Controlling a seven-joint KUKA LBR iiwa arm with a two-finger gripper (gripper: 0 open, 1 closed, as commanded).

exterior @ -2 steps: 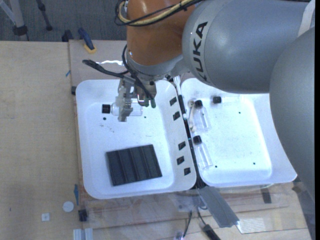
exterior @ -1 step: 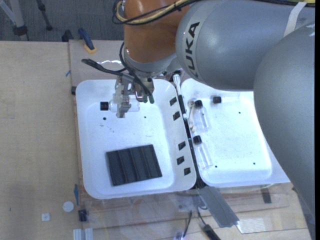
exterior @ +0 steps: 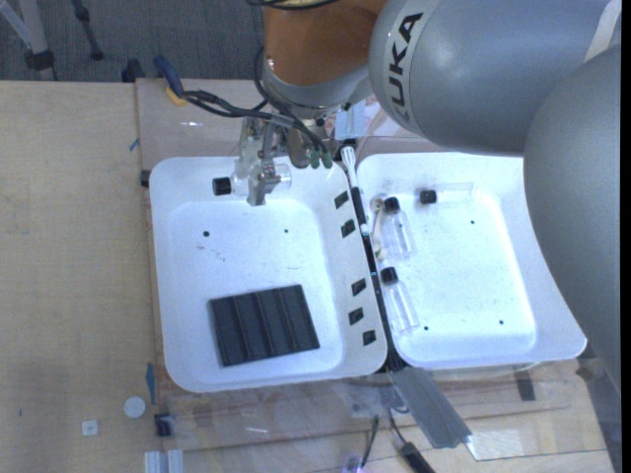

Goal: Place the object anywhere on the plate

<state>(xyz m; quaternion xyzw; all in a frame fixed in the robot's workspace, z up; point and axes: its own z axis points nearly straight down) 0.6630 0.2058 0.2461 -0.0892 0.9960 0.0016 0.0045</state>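
**Claw at the left bin's far edge, drop not yet made**

Nearest me, the dark ribbed plate (exterior: 264, 324) lies bare. Farther back my claw (exterior: 258, 177) hangs; whether it's apart or together, or carrying the object, I can't tell. Next: come toward the plate, release.

I see the dark grey, ribbed rectangular plate (exterior: 264, 325) lying flat in the near part of the left white bin's floor, turned slightly askew to the bin's walls, its four raised strips running front to back.
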